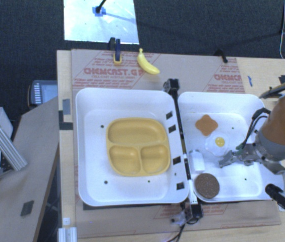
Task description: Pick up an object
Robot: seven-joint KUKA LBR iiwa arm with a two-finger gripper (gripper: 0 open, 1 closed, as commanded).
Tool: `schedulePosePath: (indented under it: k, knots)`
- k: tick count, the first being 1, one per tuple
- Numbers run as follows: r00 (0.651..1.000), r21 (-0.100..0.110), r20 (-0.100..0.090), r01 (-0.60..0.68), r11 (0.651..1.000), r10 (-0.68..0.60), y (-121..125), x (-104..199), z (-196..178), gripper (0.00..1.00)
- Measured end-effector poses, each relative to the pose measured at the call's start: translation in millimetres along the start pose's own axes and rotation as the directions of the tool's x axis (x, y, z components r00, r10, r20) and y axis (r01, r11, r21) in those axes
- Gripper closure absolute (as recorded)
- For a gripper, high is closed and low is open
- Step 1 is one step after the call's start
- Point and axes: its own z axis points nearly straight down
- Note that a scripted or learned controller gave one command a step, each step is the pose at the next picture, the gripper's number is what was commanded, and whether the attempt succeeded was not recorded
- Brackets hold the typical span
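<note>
Two shallow white bins are seen side by side on the bench (263,69), which is covered by a brown printed sheet. In the left bin (89,135) a yellow tray (134,147) with three compartments is laid, roughly in the middle.

In the right bin (243,105) four things are found. An orange piece (206,124) lies toward the far left part. Just near of it and slightly right, a fried egg (219,142), white with a yellow yolk, is placed. A small white block (197,162) is set close to the left wall, near of the egg. A brown disc (207,185) rests in the near left corner, just near of the block.

The arm (283,130) is brought in from the right, over the right part of the right bin. The pincer (229,160) is lowered to the bin floor, pointing left, just near and right of the egg and right of the block. It cannot be told whether it is open or closed, as its tips are small and blurred; nothing is seen held in it.

On the far part of the bench, beyond the left bin, a banana (147,63) is laid, with a yellow clamp (117,52) just to its left. Further off, on the dark floor, a pale square sheet (99,14) is seen. At the left, a grey side table (29,155) and a metal rail (1,140) are visible
</note>
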Motion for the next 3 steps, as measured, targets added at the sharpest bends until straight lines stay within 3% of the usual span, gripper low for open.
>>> schedulePosePath:
  k: [1,3]
  knots:
    - [1.000,-0.004,0.001,0.001,1.000,-0.001,1.4,-0.3,-12.9,1.00]
    - [1.000,-0.009,0.004,0.003,1.000,-0.003,0.7,-0.1,-128.0,1.00]
